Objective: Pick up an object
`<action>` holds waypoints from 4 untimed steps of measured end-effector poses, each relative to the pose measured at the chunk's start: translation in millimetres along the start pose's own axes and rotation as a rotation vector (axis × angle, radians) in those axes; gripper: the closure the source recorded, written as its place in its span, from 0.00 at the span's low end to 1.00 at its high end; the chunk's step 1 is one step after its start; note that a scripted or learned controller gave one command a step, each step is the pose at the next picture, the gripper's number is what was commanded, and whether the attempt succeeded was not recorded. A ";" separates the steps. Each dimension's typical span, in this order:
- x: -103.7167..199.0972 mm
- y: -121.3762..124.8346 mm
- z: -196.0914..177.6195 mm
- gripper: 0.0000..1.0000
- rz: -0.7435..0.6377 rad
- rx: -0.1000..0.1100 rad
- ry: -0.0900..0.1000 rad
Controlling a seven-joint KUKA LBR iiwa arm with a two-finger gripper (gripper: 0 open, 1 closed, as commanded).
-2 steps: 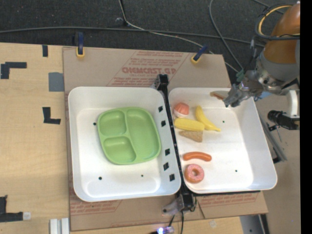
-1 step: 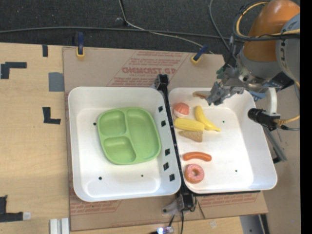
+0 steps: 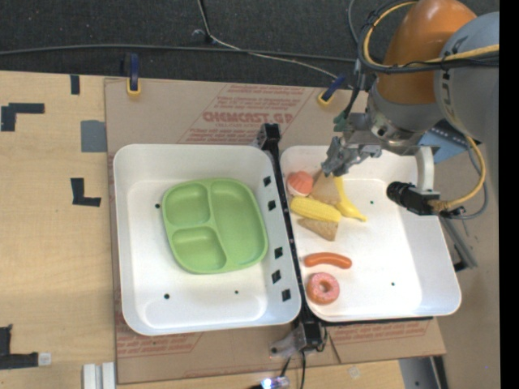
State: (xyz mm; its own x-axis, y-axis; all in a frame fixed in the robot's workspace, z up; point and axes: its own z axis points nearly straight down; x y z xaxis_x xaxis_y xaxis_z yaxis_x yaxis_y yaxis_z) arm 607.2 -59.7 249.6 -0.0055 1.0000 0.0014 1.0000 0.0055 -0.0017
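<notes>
- Closest to us, the pink frosted doughnut (image 3: 323,288) sits near the front wall of the right bin (image 3: 422,286), with a red sausage (image 3: 328,260) just behind it, both lying free and well apart from the action.
- Further back, a crowded cluster: a corn cob (image 3: 316,210) lies across a slice of bread (image 3: 324,217), a banana (image 3: 348,203) runs beside it, and a small peach-coloured fruit (image 3: 301,183) sits hard by the divider.
- The tool (image 3: 335,167) is right down at the back of that cluster, over the top of the banana and the bread slice; whether it is released or clenched, I cannot tell from this angle, and nothing can be seen lifted clear.
- Risk here, as I judge it: the pieces touch and overlap, so a close could catch two at once, or nudge the corn off the bread and lose everything.
- The banana's curved, smooth skin may also squirt out sideways under a pinch.
- So near the divider, a lift could drag something against the bin wall.
- Left bin (image 3: 138,298) holds a green divided plate (image 3: 215,225), lying untouched.
- Writing: red print on the cardboard (image 3: 195,108) under the bins on the table (image 3: 49,241), seemingly upside down and too blurred to read with confidence.
</notes>
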 end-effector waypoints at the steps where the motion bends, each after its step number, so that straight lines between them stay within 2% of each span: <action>1: 53.4 -1.5 -3.8 1.00 -0.001 0.000 0.000; 3: 162.0 -8.6 -1.7 1.00 -0.001 0.000 -0.001; 4: 159.1 -8.3 -1.8 0.00 0.003 0.000 -0.002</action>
